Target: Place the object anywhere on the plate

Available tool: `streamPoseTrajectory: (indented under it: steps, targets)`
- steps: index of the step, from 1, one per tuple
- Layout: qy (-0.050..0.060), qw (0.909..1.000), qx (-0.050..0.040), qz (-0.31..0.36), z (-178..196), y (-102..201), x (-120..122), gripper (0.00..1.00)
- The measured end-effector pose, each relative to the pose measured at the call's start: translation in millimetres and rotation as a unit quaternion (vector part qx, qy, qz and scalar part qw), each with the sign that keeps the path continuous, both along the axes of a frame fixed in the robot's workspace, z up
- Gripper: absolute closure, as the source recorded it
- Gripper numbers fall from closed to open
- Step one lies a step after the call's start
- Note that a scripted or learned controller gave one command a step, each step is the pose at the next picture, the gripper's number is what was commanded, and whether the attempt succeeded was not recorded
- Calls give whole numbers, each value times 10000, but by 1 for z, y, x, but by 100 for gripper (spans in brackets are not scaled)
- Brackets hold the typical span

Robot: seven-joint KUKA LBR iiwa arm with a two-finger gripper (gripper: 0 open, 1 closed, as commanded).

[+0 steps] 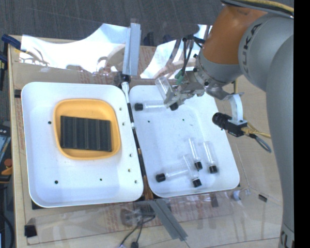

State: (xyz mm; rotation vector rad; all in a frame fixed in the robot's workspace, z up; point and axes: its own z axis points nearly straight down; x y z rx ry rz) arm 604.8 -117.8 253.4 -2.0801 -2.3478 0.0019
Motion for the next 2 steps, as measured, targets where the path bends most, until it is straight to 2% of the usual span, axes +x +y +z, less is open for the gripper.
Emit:
streamPoseTrajectory:
  steps: [1, 2]
  targets:
    - [-2, 9854, -2, 1701, -42, -1, 1, 100]
    - [-3, 9854, -5, 1700, -42, -1, 1, 0]
